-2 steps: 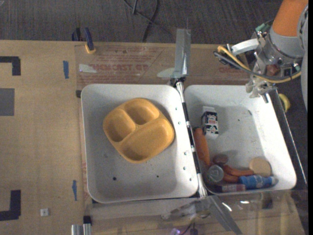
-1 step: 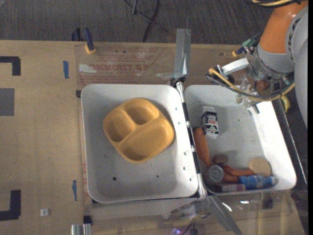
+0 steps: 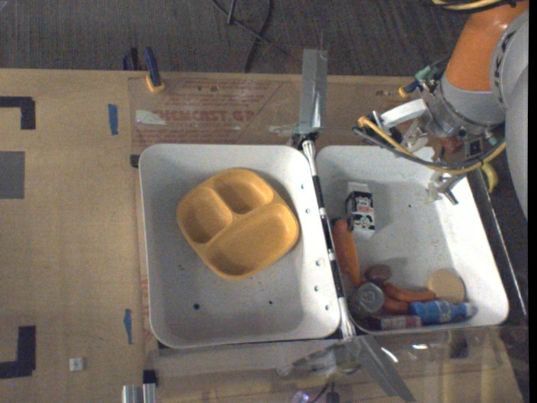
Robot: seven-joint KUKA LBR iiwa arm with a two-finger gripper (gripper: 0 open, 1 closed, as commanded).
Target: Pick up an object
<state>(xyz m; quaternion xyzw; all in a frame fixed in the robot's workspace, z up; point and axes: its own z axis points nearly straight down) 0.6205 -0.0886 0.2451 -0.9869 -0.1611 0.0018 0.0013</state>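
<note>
A yellow divided plate point(image 3: 238, 222) lies in the left bin point(image 3: 168, 292). The right bin point(image 3: 419, 217) holds a small white carton point(image 3: 362, 207) near its middle left and an orange carrot point(image 3: 346, 250) along its left wall. Crowded at its front edge are a round can point(image 3: 368, 297), a reddish sausage point(image 3: 409, 293), a blue bottle point(image 3: 438, 311) and a beige disc point(image 3: 445, 285). My gripper point(image 3: 443, 183) hangs over the far right part of the right bin, above bare floor and apart from every object. Nothing shows in it.
A metal divider point(image 3: 312, 99) rises between the bins at the back. Yellow and white cables point(image 3: 394, 137) loop off the wrist over the right bin's far edge. Cardboard bench point(image 3: 67, 225) spreads to the left.
</note>
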